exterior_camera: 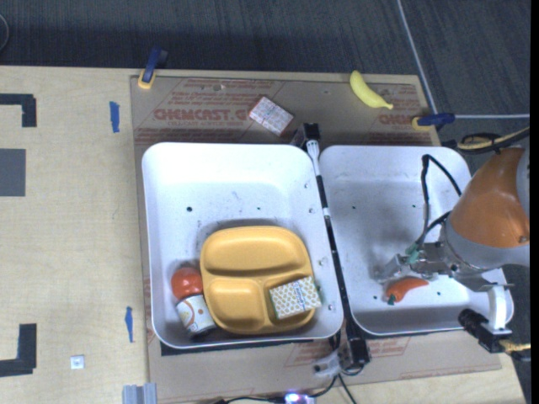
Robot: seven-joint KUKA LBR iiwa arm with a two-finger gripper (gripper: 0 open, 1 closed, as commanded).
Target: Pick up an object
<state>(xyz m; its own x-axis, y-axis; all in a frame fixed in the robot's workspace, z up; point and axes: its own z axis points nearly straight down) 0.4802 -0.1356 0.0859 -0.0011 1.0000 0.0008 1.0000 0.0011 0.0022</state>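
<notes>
down in the right bin (370,175), toward its front edge, there's a small orange-red thing (406,287) lying flat on the white floor, long and a bit curved, kinda like a toy carrot or chili. the gripper (410,262) sits right above and just behind it, coming off the grey arm (493,225) with its orange band on the right side. the metal fingertips are right beside the orange piece, maybe touching its top edge, but it looks like it's lying on the bin floor and not between them. honestly can't tell how far apart the fingers are, it's all a small blurry clump there.

over in the left bin (168,192) a yellow divided tray (244,268) takes up the front half, with a patterned green-and-white packet (295,297) sitting in its front right compartment. tucked against the tray's left side is a little bottle with a red-orange cap (189,297).

behind the bins on the cardboard sheet (210,108) there's a yellow banana (369,91) and a small pinkish box (269,114), both well apart from the arm.
</notes>
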